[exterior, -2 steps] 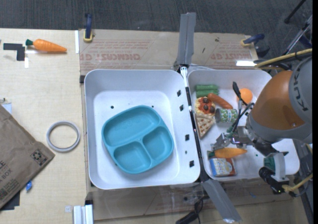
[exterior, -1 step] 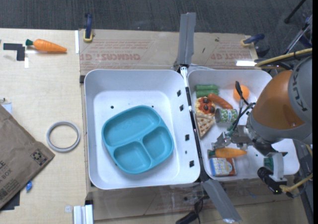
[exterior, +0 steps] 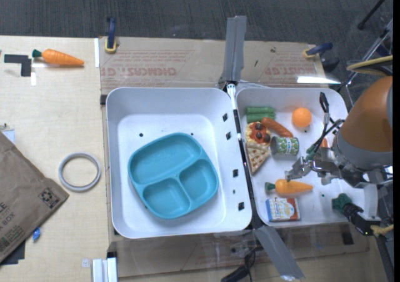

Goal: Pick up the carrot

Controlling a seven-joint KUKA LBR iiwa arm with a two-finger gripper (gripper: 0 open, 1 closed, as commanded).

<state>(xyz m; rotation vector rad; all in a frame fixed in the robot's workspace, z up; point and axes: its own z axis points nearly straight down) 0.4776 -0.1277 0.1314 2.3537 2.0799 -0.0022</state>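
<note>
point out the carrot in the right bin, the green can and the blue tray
carrot (exterior: 294, 187), camera view, middle of its orange body
green can (exterior: 285, 146), camera view, its side label
blue tray (exterior: 164, 161), camera view, floor of its large upper compartment

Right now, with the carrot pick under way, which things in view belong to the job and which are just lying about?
Belongs to the job:
- carrot in the right bin
- claw, just above that carrot

Lying about:
- orange
- green can
- pizza slice
- small carton
- blue divided tray in the left bin
- second carrot on the bench
- tape ring
</note>
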